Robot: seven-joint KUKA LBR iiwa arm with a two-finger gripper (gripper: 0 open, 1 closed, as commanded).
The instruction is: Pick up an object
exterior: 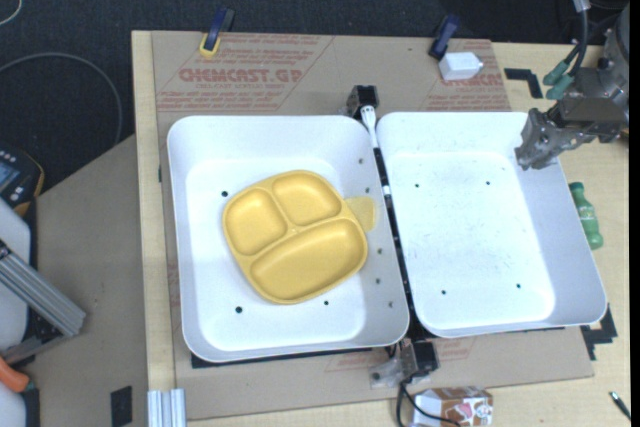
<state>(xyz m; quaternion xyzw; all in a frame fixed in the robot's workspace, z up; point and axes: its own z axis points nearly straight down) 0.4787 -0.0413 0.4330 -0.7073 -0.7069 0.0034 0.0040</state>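
Yellow divided plate [294,235] lay flat, face up, in the left bin [190,165], roughly centred and shifted toward the divider between the bins. A small yellow piece [362,211] showed just past its right edge, touching or tucked under it; couldn't tell which.

Handling guess: moulded plastic, so light, rigid, smooth and a bit slippery, not fragile. The flat body gives two fingers nothing to close on. Best hold looked like the raised rim, or one of the ridges between the three compartments, pinched from above.

Orientation: rounded, slightly oblong outline, long axis running diagonally from upper left to lower right. Big compartment faced the near-right corner; the two small ones faced the far-left.

Claw [533,150] sat over the far right rim of the right bin [470,245], well apart from the plate, nothing visibly held. Open or closed: couldn't tell.
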